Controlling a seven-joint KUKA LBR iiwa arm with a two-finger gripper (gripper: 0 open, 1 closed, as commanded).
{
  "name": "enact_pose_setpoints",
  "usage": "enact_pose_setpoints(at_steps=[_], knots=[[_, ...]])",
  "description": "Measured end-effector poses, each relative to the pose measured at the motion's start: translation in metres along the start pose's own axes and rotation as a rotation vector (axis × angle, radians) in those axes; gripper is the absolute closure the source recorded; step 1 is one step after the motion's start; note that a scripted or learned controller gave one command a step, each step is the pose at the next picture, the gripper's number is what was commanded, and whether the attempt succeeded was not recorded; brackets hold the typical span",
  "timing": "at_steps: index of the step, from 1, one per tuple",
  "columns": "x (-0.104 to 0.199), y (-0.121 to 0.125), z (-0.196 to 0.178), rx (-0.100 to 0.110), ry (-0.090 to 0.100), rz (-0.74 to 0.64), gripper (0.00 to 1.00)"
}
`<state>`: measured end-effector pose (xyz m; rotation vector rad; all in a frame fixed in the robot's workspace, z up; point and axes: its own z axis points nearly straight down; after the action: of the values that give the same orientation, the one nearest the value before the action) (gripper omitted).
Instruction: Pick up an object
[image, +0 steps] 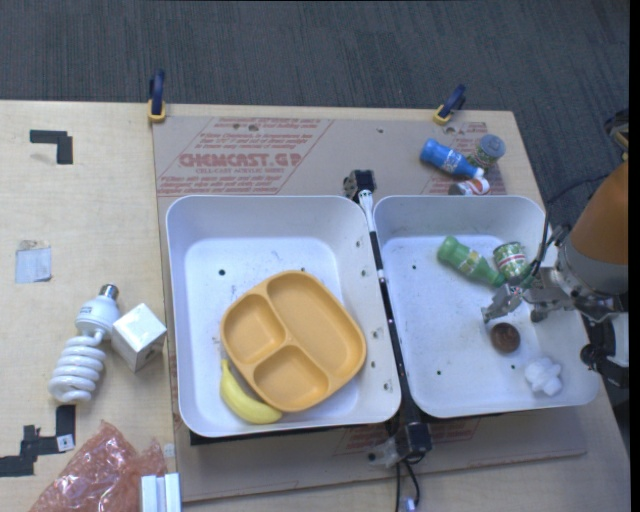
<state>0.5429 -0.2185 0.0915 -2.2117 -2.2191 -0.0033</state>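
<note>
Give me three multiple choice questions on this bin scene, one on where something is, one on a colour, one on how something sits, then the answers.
1. Where does the banana lie?
A. In the right bin
B. In the left bin, partly under the tray
C. On the bench by the bulb

2. What colour is the bottle in the right bin?
A. Green
B. Red
C. Black

3. How is the hand placed?
A. Over the left bin
B. Outside both bins
C. Low over the right bin, by a brown round thing

Answers: 1 B, its yellow end pokes out below the tray's lower left edge. 2 A, it is green, lying by a can. 3 C, the arm reaches in from the right and ends just above the brown thing.
</note>
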Motion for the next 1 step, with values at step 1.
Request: enact_pose_setpoints(at_steps=[1], knots=[[-0.002,0.0013,-0.0108,-0.006,-0.006,0.003,1.0]])
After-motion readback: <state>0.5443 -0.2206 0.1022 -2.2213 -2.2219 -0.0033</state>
